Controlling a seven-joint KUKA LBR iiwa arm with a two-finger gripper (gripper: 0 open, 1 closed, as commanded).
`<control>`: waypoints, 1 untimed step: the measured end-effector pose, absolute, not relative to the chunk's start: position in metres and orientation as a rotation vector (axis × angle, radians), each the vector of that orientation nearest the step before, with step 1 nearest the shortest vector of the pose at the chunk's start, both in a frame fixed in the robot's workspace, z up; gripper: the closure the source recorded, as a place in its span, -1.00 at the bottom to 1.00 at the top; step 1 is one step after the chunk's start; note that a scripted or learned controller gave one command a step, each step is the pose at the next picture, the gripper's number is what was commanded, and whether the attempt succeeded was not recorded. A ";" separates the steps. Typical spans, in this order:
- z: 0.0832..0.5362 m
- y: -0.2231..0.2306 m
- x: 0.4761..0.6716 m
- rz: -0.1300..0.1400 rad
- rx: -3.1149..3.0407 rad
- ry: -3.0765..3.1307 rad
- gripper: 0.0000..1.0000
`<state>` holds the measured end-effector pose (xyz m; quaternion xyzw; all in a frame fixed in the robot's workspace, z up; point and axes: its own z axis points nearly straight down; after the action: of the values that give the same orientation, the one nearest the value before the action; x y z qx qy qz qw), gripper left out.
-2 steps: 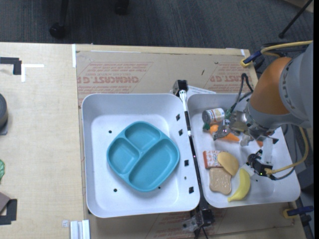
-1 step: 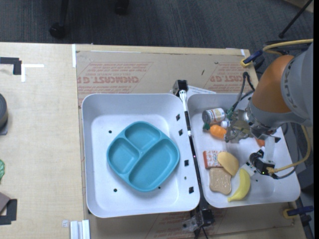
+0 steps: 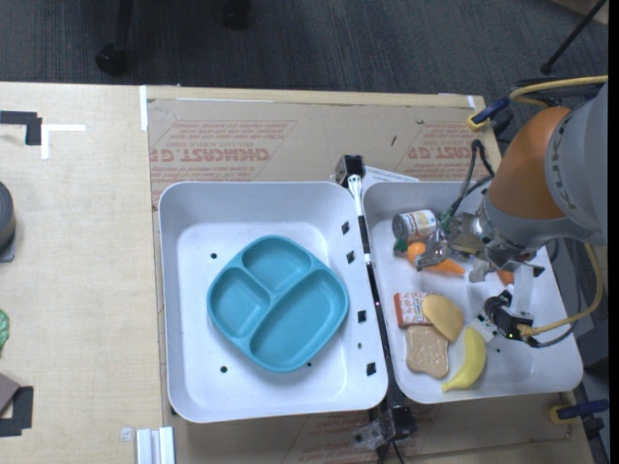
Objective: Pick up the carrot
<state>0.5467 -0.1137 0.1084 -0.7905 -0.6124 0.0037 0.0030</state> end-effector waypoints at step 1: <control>0.117 -0.115 0.546 0.015 -2.478 -1.919 1.00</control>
<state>0.5463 -0.1147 0.1166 -0.7906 -0.6123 0.0048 0.0037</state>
